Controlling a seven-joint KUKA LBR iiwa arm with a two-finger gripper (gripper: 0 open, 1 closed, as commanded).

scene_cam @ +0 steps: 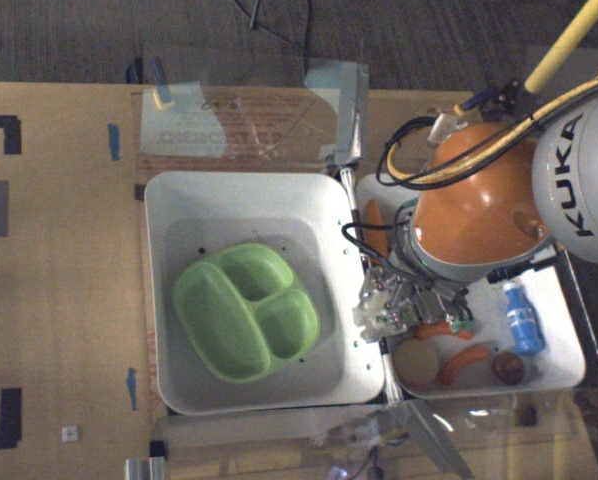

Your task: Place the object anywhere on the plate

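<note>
Two white bins sit side by side on the tan table [59, 298]. The left bin [169, 208] holds a green plate [244, 311] with three compartments, lying near the bin's middle and turned at a slant; nothing rests on it. The arm [479, 208] comes in from the right, its orange band hanging over the upper part of the right bin [569, 363], with yellow and black cables looping across it. The hand [404, 313] is down in the right bin's left part, just beside the wall shared by the two bins; from above, the wrist and its wiring cover it, so I cannot tell whether it is open, closed or gripping anything. Near the bin's front edge lie a tan round thing [416, 361], touching or nearly touching an orange carrot-like piece [463, 361], and next to that a small dark brown ball [508, 368]. A blue bottle [522, 320] lies farther right, apart from these. Which of them is the task's object is unclear; all are in the right bin, well apart from the plate. A clear plastic sheet [239, 118] lies on the table behind the left bin.
</note>
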